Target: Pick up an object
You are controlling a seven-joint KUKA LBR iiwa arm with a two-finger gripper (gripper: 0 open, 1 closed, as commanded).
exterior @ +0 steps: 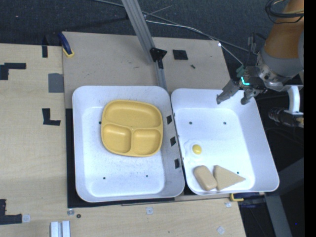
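Note:
In the right bin (247, 132) lie three small things: a yellow ball-like piece (197, 149) near the middle left, a tan rounded loaf shape (204, 177) and a tan wedge (227, 177) at the near edge. My gripper (234, 96) hangs over the bin's far right corner, open, with nothing between its two dark fingers. It is well apart from all three pieces. A yellow divided plate (132, 127) rests in the left bin (89, 172).
A grey pole (143, 28) slants down to the gap between the bins at the far side. Black tape marks and a blue-yellow clip (66, 44) sit on the wooden bench around the bins.

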